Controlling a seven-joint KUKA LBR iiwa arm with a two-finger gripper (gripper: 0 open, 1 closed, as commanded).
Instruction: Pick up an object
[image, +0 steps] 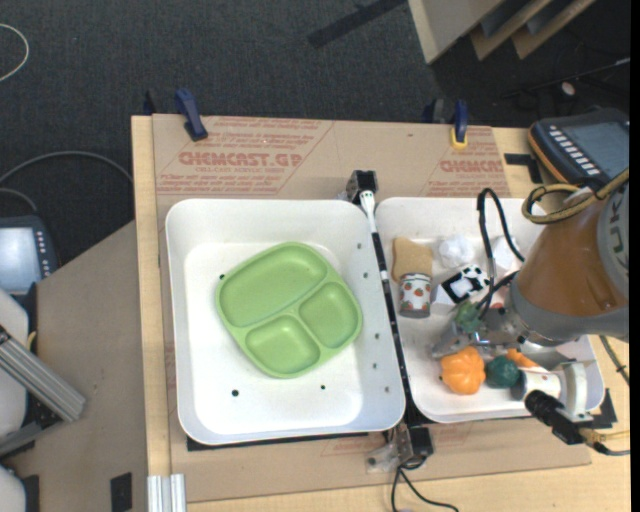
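At the near edge of the right-hand shallow white bin (425, 405), the grey arm with its orange band hides much of the contents, and the two-finger gripper (470, 335) is so crowded by wrist and cables that I cannot tell how it stands. A rounded orange toy (462, 371) lies just below it, beside a dark green lump (503, 373), whether touching is unclear. Farther off sit a small patterned cup (416, 294), a tan block (411, 256) and a white wad (457, 248); the divided green plastic plate (289, 309) lies in the left white bin (190, 300).

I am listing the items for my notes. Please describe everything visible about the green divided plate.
The green divided plate is pale green and looks like plastic, with rounded corners and three compartments: one large and two smaller. It lies flat, turned at an angle, near the middle of the left bin. Nothing lies on it, and only the bin floor touches it.
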